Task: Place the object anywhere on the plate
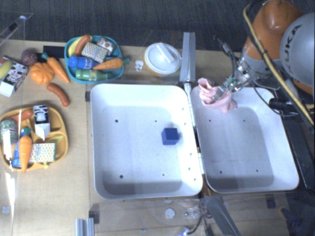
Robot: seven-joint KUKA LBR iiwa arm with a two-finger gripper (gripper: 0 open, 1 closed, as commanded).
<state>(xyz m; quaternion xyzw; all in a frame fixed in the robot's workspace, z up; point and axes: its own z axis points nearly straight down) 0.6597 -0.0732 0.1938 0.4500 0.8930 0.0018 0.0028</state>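
Table [74,191] surface, pale wood, carries two shallow white bins side by side. Left bin [113,181] holds a small blue cube [170,135] lying right of its centre, well apart from every wall. Right bin [256,176] has the grey arm [290,38] with its orange band reaching in over its far right corner. At the arm's end the tool [231,85] hangs over the far left corner of the right bin, touching a crumpled pink cloth [215,95]; whether the cloth is clamped or merely beside it cannot be told. Beyond the bins sits a round white lidded container [162,59]. Further left, a blue bowl [118,73] is filled with toy food. At the table's left edge a yellow plate [61,132] bears toy food, with a carrot [23,149] among it. Near the blue bowl lie a small orange pumpkin [40,73] and a sausage [58,94].
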